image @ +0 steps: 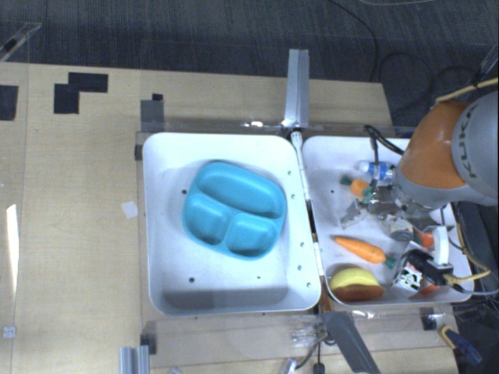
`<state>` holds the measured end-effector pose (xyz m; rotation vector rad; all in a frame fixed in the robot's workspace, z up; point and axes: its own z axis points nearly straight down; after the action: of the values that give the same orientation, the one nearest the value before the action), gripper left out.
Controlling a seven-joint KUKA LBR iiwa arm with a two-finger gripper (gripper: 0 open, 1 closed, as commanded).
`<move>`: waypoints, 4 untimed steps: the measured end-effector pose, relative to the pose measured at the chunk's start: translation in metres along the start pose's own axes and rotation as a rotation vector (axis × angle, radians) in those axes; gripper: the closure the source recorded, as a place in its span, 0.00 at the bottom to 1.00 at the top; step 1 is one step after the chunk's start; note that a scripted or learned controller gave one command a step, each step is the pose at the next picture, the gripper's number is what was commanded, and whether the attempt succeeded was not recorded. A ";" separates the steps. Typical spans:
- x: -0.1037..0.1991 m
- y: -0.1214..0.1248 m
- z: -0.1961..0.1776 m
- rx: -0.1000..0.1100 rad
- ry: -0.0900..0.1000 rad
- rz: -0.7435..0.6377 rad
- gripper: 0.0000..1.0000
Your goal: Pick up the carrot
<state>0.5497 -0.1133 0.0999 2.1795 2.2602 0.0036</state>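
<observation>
The carrot (360,248), orange and tapered with its tip pointing left, lies flat on the floor of the right bin (327,158), toward its front. My gripper (373,209) hangs over the middle of that bin, just above and behind the carrot, with the orange-banded wrist behind it to the right. Nothing is seen held in it.
A yellow and red fruit (356,283) sits in the right bin's front corner, just in front of the carrot. A small orange piece with a green end (357,185) and a blue-white item (374,168) lie behind the gripper. A blue divided plate (234,207) rests in the left bin (168,232).
</observation>
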 end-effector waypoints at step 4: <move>0.035 0.052 -0.086 -0.002 -0.001 0.198 0.00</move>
<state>0.6005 -0.0764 0.1858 2.3908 2.0322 0.0048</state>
